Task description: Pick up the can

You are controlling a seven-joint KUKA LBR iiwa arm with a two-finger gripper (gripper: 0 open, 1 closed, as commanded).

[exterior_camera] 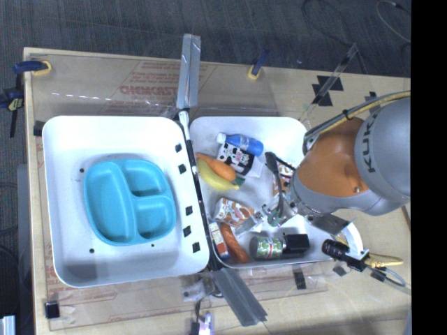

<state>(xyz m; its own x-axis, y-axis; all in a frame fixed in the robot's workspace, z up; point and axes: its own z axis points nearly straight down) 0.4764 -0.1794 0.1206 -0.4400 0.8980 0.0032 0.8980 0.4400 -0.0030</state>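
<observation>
Can (269, 248) lying on its side at the right bin's (209, 135) near edge, beside a black block (296, 242). Claw (274, 213) just above it among wrappers; open or closed, cannot tell.

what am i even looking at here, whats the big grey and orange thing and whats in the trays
You are looking down, at a slant, from a camera fixed above a workbench. The big grey and orange thing is a robot arm reaching in from the right. Its gripper hangs low over the right bin, just above the can it is meant to pick up. The can lies on its side near the bin's front edge. Around it are a carrot, a banana, a small bottle and a snack packet. The left bin holds a blue divided tray.
</observation>
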